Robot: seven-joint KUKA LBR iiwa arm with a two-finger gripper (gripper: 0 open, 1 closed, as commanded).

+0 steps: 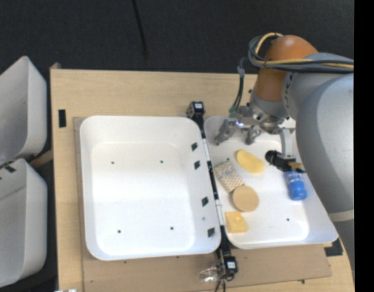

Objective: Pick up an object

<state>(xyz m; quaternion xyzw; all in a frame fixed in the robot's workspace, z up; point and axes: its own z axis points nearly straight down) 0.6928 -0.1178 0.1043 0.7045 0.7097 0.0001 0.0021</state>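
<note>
Tool (237,132) open, fingers spread, holding nothing — poised at the right bin's (296,233) far-left corner. Yellow oval piece (250,162) lies just beside it, towards the bin's centre.

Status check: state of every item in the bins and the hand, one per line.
hand: fingers spread, holding nothing, over the right bin's far end
yellow oval piece: lying flat, free
round tan disc: flat, free
yellow wedge: flat, free
patterned sponge: flat, free
blue bottle: on its side
</note>
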